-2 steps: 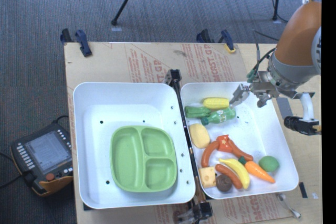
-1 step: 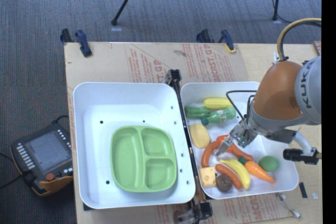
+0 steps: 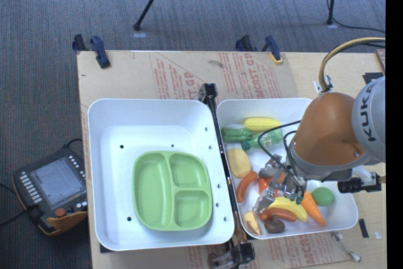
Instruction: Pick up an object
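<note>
Hovering tool (image 3: 272, 192) over right bin (image 3: 286, 104) | banana (image 3: 288, 206) just below-right | grip state unclear

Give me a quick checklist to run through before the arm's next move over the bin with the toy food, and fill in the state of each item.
1. Pincer is over the right bin: ok.
2. A target lies right under it: ok, the banana sits just below.
3. Target stands free of neighbours: not ok, the carrot and brown sausage crowd the banana.
4. Something is already gripped: cannot tell, the wrist hides much of the view.
5. Green tray in the left bin is out of the path: ok.
6. Corn near the far wall is out of the way: ok.
</note>
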You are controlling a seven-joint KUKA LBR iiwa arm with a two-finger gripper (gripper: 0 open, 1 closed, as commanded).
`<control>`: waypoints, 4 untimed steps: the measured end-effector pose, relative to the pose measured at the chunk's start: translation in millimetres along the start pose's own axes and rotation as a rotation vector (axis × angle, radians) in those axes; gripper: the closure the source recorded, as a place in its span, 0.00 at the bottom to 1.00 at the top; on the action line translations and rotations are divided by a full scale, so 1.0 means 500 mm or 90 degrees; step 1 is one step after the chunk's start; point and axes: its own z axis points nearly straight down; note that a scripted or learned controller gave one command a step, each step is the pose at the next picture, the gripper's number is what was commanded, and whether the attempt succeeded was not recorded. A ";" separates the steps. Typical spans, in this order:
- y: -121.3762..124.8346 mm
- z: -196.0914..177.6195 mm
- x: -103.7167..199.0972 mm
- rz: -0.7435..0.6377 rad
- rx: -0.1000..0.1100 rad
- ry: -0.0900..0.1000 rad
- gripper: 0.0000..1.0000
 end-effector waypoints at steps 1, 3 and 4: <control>-0.130 0.000 0.011 -0.186 0.000 -0.001 0.00; 0.004 0.000 -0.026 -0.527 0.000 -0.001 0.00; -0.095 0.000 0.004 -0.570 0.000 -0.001 0.00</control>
